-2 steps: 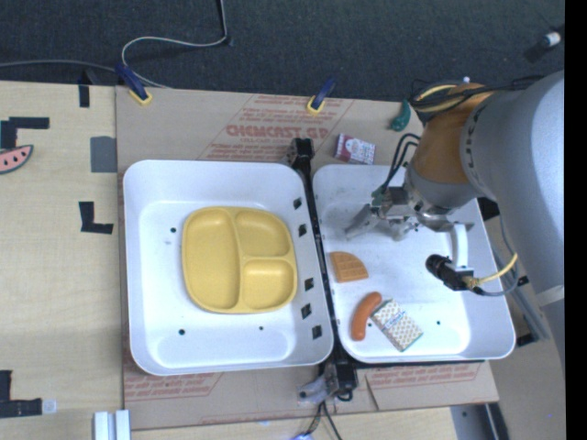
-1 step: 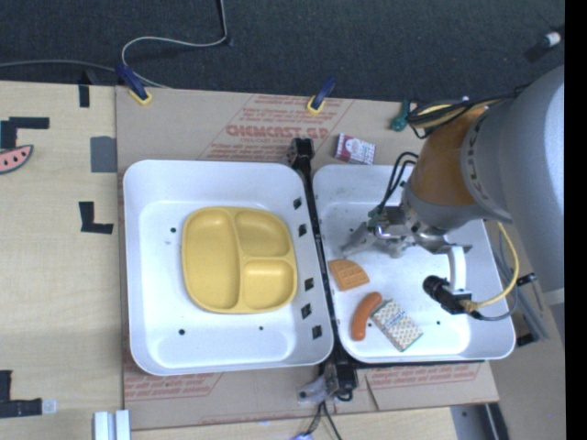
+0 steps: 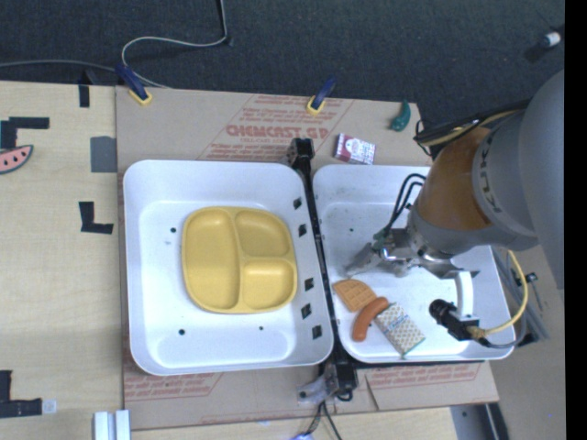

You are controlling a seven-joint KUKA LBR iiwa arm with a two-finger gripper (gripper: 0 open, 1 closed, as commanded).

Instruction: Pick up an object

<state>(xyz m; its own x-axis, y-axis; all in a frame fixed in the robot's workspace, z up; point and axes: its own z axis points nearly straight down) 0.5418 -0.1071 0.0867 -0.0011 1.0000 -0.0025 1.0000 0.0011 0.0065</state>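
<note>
Cardboard covers the bench [image 3: 55, 246] under two white bins. Just below the hand [image 3: 359, 260] in the right bin [image 3: 367, 186] lie a tan bread slice [image 3: 351, 291], an orange sausage [image 3: 369, 317] touching it, and a speckled packet [image 3: 400, 328] beside that. None sits between the fingers, which spread apart, gripping nothing. Well to the hand's left, the left bin [image 3: 151, 191] holds a yellow divided plate [image 3: 240, 258].
</note>
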